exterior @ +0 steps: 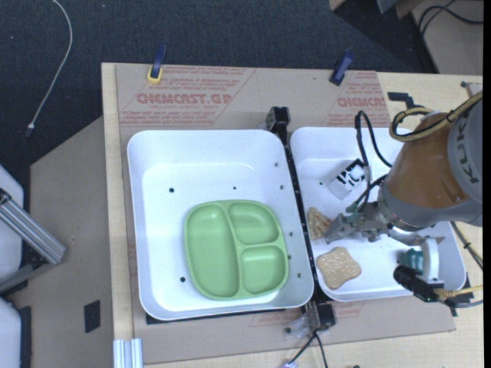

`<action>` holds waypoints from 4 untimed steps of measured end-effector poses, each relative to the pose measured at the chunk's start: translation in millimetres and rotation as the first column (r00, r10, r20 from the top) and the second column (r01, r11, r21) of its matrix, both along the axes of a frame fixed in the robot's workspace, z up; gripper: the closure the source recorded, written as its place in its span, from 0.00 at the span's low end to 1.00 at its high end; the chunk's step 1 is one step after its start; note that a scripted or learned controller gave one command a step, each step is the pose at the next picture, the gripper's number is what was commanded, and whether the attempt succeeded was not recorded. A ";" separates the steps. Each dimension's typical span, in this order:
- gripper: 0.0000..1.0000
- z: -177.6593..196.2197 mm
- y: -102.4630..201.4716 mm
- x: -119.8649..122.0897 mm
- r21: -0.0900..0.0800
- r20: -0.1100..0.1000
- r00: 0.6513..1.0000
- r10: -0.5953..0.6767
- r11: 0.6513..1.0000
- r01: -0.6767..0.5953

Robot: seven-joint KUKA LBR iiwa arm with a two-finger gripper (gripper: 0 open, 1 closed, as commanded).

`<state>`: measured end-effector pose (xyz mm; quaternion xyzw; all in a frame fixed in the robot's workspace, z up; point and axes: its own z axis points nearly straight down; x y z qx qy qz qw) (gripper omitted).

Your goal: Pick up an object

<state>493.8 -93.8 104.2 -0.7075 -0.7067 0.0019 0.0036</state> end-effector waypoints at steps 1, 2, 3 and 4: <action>1.00 13.1 -0.2 1.8 -0.002 0.008 1.000 -0.001 1.000 0.001; 1.00 74.5 -5.2 8.0 -0.004 0.015 1.000 0.002 1.000 -0.002; 1.00 125.7 5.0 11.5 -0.004 0.015 1.000 0.004 1.000 -0.004; 1.00 189.8 6.6 12.3 -0.004 0.016 1.000 0.003 1.000 -0.003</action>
